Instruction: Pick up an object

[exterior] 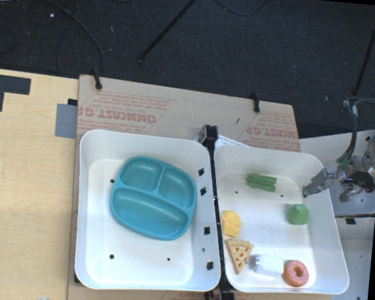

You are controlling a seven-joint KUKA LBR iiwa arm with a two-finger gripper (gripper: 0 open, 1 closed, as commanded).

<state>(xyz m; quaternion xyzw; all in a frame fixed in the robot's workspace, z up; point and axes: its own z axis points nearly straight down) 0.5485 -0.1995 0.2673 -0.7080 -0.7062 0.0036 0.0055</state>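
camera view: fixed overhead | slanted down | takes in both white bins (105, 171) side by side | mid-range

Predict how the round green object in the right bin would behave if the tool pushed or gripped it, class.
The green object looks rounded like a ball, so a push would probably roll it across the right bin. Its smooth curved sides may slip from a two-finger pinch unless gripped across its middle. It looks like a small toy, so probably light.

Dark floor (199, 41), pale wooden bench (16, 194)
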